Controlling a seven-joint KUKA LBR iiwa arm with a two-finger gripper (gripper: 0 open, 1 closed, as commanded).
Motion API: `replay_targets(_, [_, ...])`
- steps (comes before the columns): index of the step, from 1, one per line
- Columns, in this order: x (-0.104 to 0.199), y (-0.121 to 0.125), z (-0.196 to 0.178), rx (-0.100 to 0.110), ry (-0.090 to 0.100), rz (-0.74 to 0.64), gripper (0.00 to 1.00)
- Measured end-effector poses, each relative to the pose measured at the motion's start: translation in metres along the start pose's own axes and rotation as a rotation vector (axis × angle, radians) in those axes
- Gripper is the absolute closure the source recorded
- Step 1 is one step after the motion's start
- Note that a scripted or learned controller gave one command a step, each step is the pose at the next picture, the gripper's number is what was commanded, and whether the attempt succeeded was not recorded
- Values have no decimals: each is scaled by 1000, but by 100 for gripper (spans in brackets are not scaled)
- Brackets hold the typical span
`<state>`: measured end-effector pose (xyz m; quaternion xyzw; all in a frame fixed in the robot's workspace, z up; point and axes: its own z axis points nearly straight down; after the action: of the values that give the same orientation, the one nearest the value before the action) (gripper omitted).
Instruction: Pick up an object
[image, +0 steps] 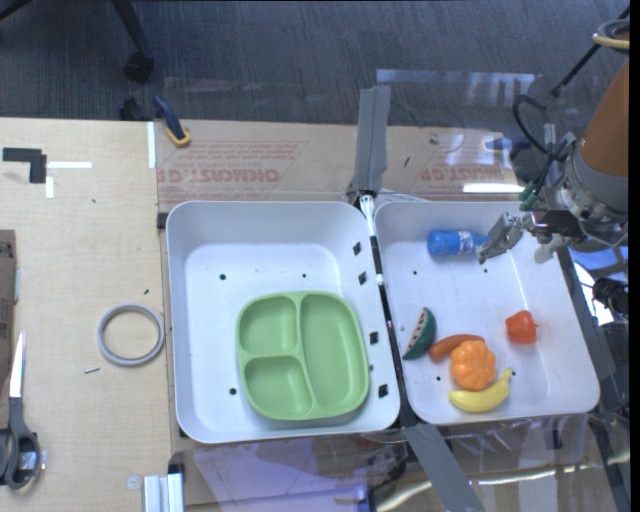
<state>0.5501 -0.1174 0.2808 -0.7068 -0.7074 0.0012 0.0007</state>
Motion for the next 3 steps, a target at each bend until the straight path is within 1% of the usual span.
replay_targets(1, [-7, -32, 170, 1, 1, 4, 0])
replay_targets(2, [-12, -73, 190, 1, 2, 3, 0])
replay_targets(3, [-13, -73, 182, 1, 2, 7, 100])
